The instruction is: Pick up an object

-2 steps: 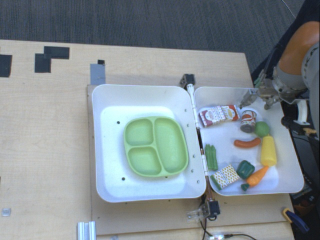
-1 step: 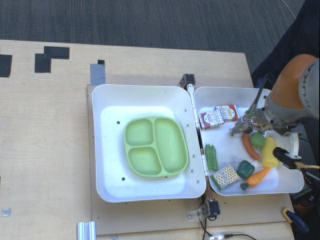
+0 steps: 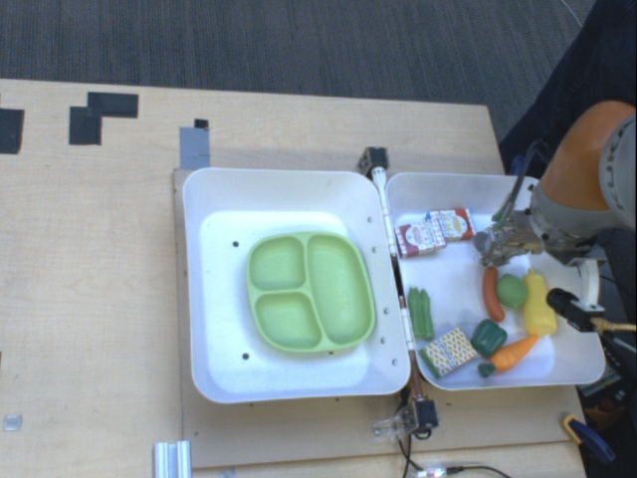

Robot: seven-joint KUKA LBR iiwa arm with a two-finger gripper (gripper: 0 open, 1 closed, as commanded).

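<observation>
Lying in the right bin (image 3: 468, 192), the toy foods crowd toward its near right part. A red sausage-shaped piece (image 3: 490, 293) touches a rounded green fruit (image 3: 512, 291), and a smooth yellow piece (image 3: 538, 305), perhaps a banana or corn, lies just beside that. Nearer the front edge sit a dark green pepper-like piece (image 3: 488, 338), an orange carrot (image 3: 515, 352) tapering to one side, and a small box with a speckled yellow pattern (image 3: 450, 350). A slim green pod (image 3: 421, 313) lies along the bin's left wall, and a red-and-white carton (image 3: 433, 233) lies flat toward the far side, apart from the rest.

The gripper (image 3: 508, 244) hangs over the right bin, just above the far end of the sausage and the green fruit; its metal tip is small and blurred, so whether it is parted or closed cannot be told, and nothing can be seen held in it. The grey arm with its orange band (image 3: 582, 162) is cut off by the right edge.

The left bin (image 3: 214, 267) is shallow, white and round-cornered, and holds a pale green plastic tray (image 3: 311, 292) with three compartments. Both bins rest on a light wooden surface (image 3: 90, 297) with dark tape patches (image 3: 102, 116) at its far left. Grey carpet (image 3: 299, 28) lies beyond.
</observation>
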